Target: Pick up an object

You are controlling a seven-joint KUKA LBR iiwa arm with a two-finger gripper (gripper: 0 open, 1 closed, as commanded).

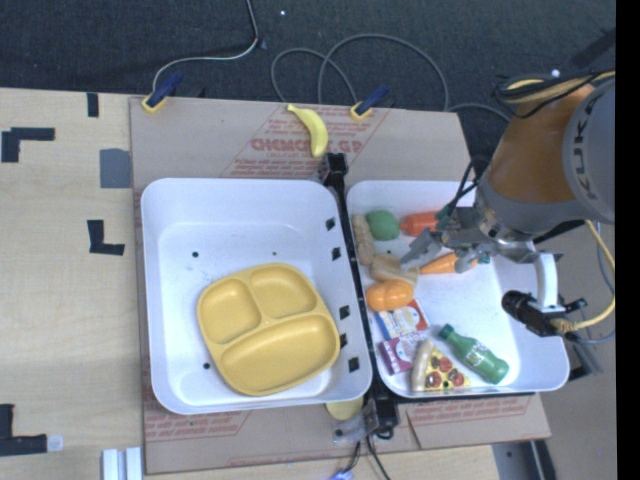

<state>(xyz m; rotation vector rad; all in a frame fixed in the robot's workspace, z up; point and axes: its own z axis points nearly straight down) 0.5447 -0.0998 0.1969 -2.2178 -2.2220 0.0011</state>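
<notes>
Over the right bin [520, 373], the gripper [443, 247] hangs low with its fingers spread apart, nothing between them. The arm appears to be in the approach step. An orange carrot [440, 265] lies just beneath the fingertips, touching or nearly so. Next it likely must descend slightly and close squarely.

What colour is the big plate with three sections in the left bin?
Yellow. The plate shows clearly in the camera view, lying in the left bin.

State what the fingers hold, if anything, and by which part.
It cannot be told. The gripper sits low in the right bin, right by a carrot, but any hold is unclear.
</notes>
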